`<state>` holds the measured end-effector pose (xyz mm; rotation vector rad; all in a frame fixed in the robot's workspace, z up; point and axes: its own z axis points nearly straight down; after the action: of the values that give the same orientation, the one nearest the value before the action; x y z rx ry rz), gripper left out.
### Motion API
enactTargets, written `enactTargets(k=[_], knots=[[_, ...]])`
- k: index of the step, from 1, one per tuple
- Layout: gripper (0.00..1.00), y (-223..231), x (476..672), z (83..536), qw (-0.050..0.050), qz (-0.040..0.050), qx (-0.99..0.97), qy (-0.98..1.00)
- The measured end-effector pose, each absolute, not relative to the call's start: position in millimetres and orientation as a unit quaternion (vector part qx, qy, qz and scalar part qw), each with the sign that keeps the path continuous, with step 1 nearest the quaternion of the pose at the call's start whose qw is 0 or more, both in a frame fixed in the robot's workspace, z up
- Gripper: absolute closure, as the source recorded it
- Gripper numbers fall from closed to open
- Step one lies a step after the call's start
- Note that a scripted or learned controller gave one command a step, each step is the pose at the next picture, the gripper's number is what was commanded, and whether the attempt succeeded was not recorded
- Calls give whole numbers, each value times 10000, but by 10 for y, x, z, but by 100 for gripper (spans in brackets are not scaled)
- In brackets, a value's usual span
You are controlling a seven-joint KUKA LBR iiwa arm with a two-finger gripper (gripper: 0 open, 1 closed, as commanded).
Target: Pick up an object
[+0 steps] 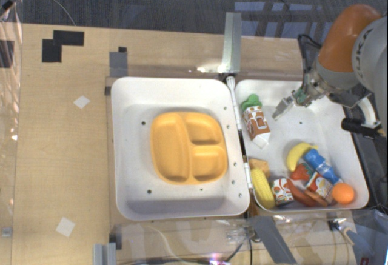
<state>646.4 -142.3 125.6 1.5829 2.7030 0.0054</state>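
Two bins; gripper [285, 107] slightly parted, holding nothing, over right bin [339, 130] bare upper floor; toys crowd its lower edge

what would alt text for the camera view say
A grey robot arm with an orange band reaches in from the right, its gripper above the right bin, near a small carton; toy food is piled at that bin's lower edge. The left bin holds a yellow divided tray.
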Motion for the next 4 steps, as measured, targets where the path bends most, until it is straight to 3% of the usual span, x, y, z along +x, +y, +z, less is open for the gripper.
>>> enactTargets(k=[1, 2, 3, 4], knots=[[0, -1186, 6652, 2169, 82, 26, 4323, 9017], [0, -1439, 6629, 1254, 9, 3, 5121, 8589], [100, -1420, 6676, 1426, 82, 27, 5076, 8615], [0, -1415, 6674, 1418, 77, 26, 5072, 8618]])
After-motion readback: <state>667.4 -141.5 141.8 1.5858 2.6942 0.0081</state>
